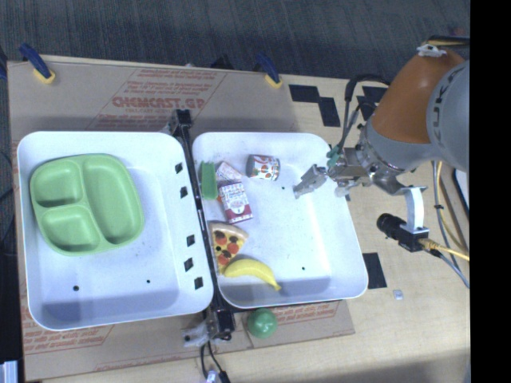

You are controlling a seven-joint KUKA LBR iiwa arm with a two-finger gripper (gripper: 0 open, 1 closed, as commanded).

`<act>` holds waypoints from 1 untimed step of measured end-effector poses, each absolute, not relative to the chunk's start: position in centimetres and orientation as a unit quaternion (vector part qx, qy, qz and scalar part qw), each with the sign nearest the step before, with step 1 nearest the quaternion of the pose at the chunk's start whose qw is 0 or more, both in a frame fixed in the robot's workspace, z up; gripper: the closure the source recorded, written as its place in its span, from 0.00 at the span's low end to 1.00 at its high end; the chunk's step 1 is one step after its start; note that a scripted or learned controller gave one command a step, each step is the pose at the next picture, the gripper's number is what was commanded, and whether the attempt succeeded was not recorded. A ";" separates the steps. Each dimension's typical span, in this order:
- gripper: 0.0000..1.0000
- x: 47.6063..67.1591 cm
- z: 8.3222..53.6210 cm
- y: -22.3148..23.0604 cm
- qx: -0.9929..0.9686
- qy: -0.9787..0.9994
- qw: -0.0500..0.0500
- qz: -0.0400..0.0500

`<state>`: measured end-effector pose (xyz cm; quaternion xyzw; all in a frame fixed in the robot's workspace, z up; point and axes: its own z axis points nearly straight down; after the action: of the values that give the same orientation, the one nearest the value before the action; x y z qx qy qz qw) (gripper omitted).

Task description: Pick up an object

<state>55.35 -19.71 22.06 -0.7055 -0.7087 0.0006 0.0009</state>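
Though near the can — claw empty

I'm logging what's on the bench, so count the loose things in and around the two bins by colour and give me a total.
Green: 3, the tray, the pad, the ball
Red: 2, the carton, the pizza slice
Yellow: 1, the banana
Silver: 1, the can
Total: 7

Red print reading "CHEMCAST GP" stands on the brown cardboard sheet at upper left of the frame, above the bins; its smaller lines are illegible.
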 end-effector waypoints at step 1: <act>0.00 55.4 22.1 -19.7 -0.706 -0.709 0.001 0.001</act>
<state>55.35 -19.71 22.06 -0.7055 -0.7087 0.0006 0.0009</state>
